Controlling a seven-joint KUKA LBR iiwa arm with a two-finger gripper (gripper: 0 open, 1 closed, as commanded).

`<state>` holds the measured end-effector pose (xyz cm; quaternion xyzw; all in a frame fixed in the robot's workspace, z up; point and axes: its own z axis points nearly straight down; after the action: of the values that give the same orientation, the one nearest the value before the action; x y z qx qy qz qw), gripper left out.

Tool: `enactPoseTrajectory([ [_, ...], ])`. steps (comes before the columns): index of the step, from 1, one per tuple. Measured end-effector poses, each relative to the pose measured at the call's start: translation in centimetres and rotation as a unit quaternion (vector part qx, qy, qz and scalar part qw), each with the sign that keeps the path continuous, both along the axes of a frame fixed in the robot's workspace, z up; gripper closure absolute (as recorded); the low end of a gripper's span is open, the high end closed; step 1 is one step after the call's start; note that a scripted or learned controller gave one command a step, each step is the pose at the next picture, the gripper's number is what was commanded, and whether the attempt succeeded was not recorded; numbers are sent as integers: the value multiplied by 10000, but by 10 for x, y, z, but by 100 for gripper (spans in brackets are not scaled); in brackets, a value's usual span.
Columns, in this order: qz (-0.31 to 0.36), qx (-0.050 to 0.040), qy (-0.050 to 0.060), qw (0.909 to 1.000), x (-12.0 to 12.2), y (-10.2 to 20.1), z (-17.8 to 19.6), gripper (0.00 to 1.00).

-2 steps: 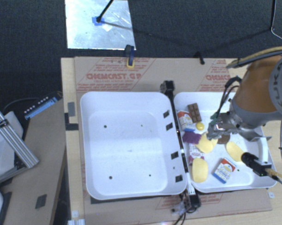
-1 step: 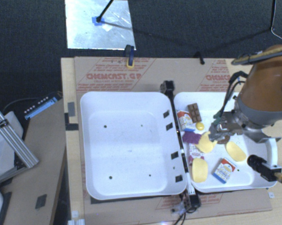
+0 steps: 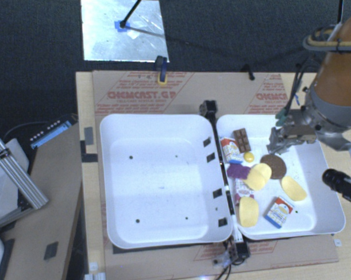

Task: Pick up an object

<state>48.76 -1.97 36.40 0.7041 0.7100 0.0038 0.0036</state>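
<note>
- Two white bins sit side by side on the table (image 3: 91, 185): the left bin (image 3: 159, 177) and the right bin (image 3: 316, 212), which carries all the small things.
- Red print on the brown board (image 3: 179, 87) under the bins reads roughly "CHEMCAST GP"; it shows again at the far right corner and upside down along the near edge.
- The labels on the small packets are too small to read.
- The claw (image 3: 290, 135) hangs over the far part of the right bin, just above the brown disc (image 3: 274, 166). From here I cannot tell how far it is open, and nothing shows between its tips.
- In the right bin: a chocolate bar (image 3: 241, 140) near the far wall, a red and white packet (image 3: 230, 150) beside it, a purple piece (image 3: 238, 171) below that.
- Three pale yellow pieces: one (image 3: 259, 176) touching the brown disc, one (image 3: 293, 188) nearer the right wall, one (image 3: 248, 211) toward the near edge.
- A small red, white and blue box (image 3: 278, 212) lies near the front wall.
- A foil sheet (image 3: 125, 29) lies on the dark floor beyond the table.
</note>
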Motion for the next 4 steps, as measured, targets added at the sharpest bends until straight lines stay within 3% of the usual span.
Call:
enactPoseTrajectory([
  [1, -7, 4, 53, 10000, 16, 43, -62, 100],
  [2, 34, 40, -47, 10000, -1, 127, 102, 100],
  [3, -44, -5, -32, 10000, 121, 97, 176, 100],
  [4, -3, 3, 61, 10000, 108, 166, 105, 100],
])
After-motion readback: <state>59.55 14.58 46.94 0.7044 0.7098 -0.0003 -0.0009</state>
